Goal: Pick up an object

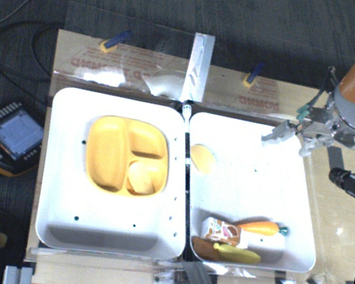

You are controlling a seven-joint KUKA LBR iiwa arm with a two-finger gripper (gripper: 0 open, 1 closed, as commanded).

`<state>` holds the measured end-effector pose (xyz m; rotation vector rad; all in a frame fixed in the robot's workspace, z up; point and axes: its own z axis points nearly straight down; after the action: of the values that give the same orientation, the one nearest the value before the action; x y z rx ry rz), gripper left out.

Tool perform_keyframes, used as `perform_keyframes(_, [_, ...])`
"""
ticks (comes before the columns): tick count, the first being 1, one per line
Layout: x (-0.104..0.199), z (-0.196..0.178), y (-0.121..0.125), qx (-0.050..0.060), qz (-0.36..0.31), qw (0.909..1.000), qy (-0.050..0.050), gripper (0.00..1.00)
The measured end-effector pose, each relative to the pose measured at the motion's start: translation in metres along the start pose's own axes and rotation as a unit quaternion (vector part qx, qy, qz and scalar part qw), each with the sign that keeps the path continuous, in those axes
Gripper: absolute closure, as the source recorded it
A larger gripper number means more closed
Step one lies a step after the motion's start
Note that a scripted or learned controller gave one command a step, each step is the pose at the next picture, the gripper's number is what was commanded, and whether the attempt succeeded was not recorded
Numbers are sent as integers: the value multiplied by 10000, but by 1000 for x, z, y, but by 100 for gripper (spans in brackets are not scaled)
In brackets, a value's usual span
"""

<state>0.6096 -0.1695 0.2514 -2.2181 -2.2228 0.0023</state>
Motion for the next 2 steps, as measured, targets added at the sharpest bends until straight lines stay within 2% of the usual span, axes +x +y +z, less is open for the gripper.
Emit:
perform_keyframes(1, [10,145,-101,12,250,9997,12,0])
perform_keyframes(2, [-27,163,-121,-58,534,9986,13,0])
